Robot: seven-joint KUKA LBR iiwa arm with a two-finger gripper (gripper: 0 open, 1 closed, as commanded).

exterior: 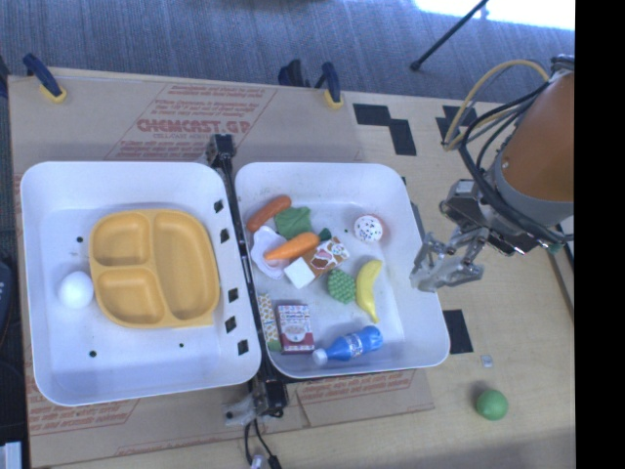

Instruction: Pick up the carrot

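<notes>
The approach has not begun: the gripper (445,268) hangs released and empty outside the right bin (415,225), so it must travel left to the carrot (291,247) lying among the toys.

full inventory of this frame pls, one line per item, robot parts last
bins: 2, white, side by side on bench
tray: 1, yellow, three compartments, left bin
ball: 1, white, left bin, beside tray
carrot: 1, orange, right bin centre
sausage: 1, orange-red, right bin top left
banana: 1, yellow, right bin
bottle: 1, blue, right bin bottom
carton: 1, red, right bin bottom
green ball: 1, bench, outside bins
clamps: 3, blue, bench's far edge
arm: 1, grey/orange, right
gripper: 1, grey, outside right bin's right wall
</notes>
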